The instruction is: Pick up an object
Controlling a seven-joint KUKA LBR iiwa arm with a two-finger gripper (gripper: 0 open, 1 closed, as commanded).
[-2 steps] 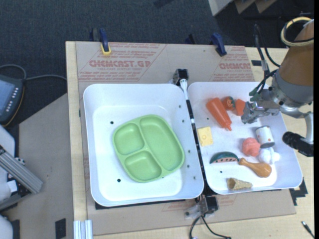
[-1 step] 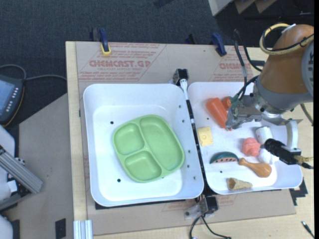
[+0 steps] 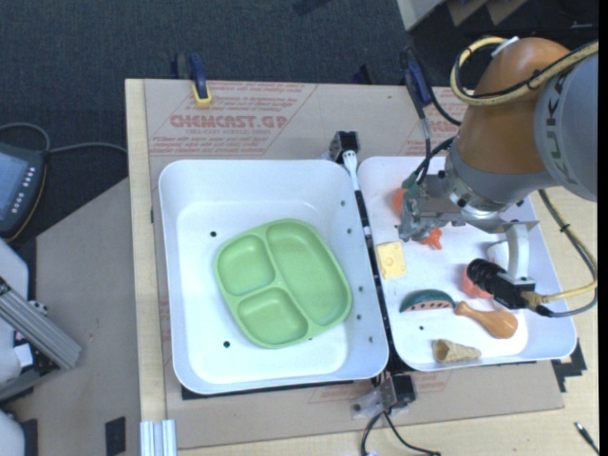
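Low in the right bin (image 3: 410,342), a small orange toy piece (image 3: 433,239) peeks out from under the claw (image 3: 418,221), which hangs right over it; another orange bit shows at the claw's upper left. Whether the claw is wide, narrow or gripping anything cannot be told. Just beside it lies a yellow cheese block (image 3: 389,260), and nearer the front a watermelon slice (image 3: 427,301), a brown drumstick (image 3: 486,318) and a tan wedge (image 3: 456,351). The left bin (image 3: 190,207) holds a green divided plate (image 3: 281,282). Both bins sit on the tabletop (image 3: 256,122).
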